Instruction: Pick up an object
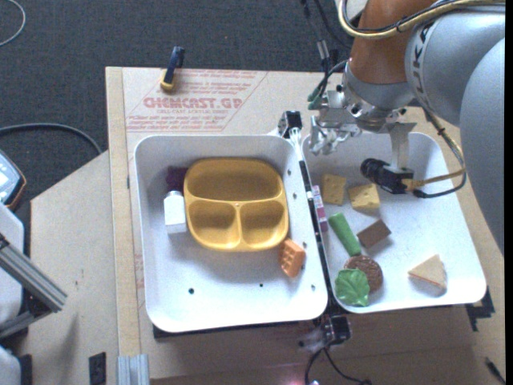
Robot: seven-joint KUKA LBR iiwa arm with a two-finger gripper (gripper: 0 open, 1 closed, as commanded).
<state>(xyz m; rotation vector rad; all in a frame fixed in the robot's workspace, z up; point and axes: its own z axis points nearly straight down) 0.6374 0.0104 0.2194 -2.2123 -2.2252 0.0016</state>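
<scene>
Your metal two-finger gripper (330,139) hovers over the right white bin's (457,239) far-left corner; its grip state cannot be told. The nearest pickable item, a tan cheese-like block (333,189), lies just nearward along the left wall.

Both white bins (152,215) looked like smooth matt plastic, and the yellow divided tray (236,203) in the left one had a soft plastic sheen. The surface (200,99) under them was pale board, matt, printed in red letters. The arm's orange band (393,34) shone glossy, with grey casing (473,62) beside it smooth and satin. The claw (329,135) looked like bare, dull metal. The green leaf (351,287) and the cheese wedge (429,273) seemed moulded plastic, faintly shiny. The floor (64,38) around was dark and rough, like carpet.
</scene>
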